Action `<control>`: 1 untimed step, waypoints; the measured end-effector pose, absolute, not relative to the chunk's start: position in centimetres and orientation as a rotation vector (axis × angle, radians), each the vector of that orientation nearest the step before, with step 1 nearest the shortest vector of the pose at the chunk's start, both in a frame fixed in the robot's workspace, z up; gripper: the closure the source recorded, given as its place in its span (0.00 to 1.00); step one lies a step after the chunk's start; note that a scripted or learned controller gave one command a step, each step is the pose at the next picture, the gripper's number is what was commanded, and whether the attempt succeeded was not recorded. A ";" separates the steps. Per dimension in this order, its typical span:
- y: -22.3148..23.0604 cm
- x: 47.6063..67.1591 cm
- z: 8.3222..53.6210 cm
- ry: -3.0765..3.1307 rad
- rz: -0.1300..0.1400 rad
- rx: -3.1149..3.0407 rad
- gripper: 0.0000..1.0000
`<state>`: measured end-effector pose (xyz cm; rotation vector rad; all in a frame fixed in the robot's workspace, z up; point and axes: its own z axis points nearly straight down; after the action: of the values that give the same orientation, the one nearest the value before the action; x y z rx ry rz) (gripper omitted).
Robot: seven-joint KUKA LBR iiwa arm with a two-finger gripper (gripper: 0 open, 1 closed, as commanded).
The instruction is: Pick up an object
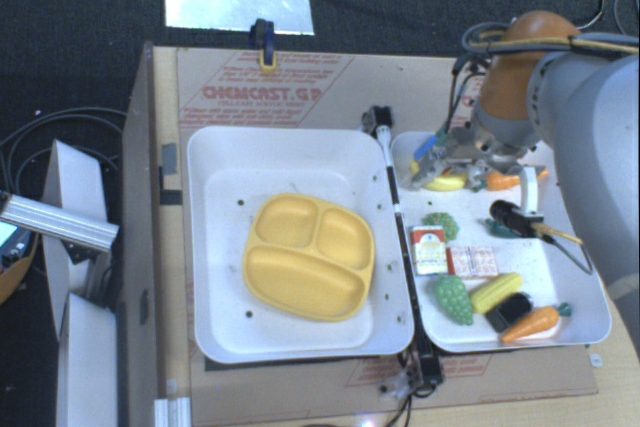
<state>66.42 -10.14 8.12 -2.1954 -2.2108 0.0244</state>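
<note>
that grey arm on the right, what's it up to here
The grey arm reaches in from the right, its hand down at the far end of the right bin, just above a yellow banana. Whether it holds anything can't be told. The bin also holds an orange carrot, green grapes, a corn cob and small cartons. The left bin holds a yellow divided plate, untouched.

bins point(215, 245): looking like smooth white plastic, slightly glossy
divided plate point(310, 256): showing as matt yellow plastic
bench board point(262, 87): appearing as printed brown cardboard
arm point(590, 115): showing smooth grey casing
floor point(70, 5): looking like rough dark carpet
</note>
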 end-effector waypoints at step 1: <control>-8.8 66.3 8.1 -2.214 0.030 -2.207 0.00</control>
<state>66.34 -8.79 8.11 -2.2070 -2.2143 0.0296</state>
